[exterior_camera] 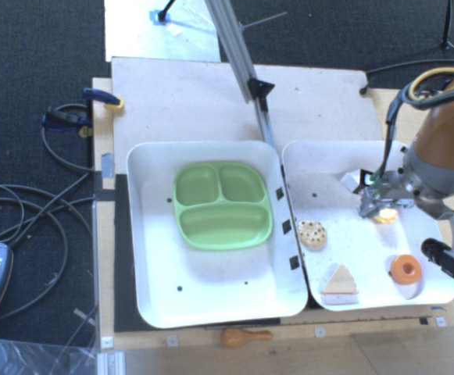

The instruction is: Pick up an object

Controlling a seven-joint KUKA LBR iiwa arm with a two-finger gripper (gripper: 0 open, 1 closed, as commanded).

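**Claw low over a small yellow piece in the right bin**

Your claw (379, 207) sits low in the right bin (328, 166), right over a small yellow piece (385, 217) that peeks out just beneath it. I cannot tell from this slant whether the claw is wide or narrow, nor whether it has the piece; nothing is plainly seen between its tips.

If the yellow piece is your target, judge it a light toy food, probably hard smooth plastic: stiff, not fragile, but apt to skid on the slick bin floor. Take it across its narrowest width, low down and square, so it does not squirt out sideways.

Other candidates lie in the same bin. The cookie (312, 233) is flat and near the bin's left wall, so it offers little to pinch. The wedge (341, 280) has sloping faces; grip its parallel sides. The orange ring (405, 269) stands near the front right corner and could be taken across its rim.

The green tray (222, 205) lies in the left bin (152, 233), well apart.
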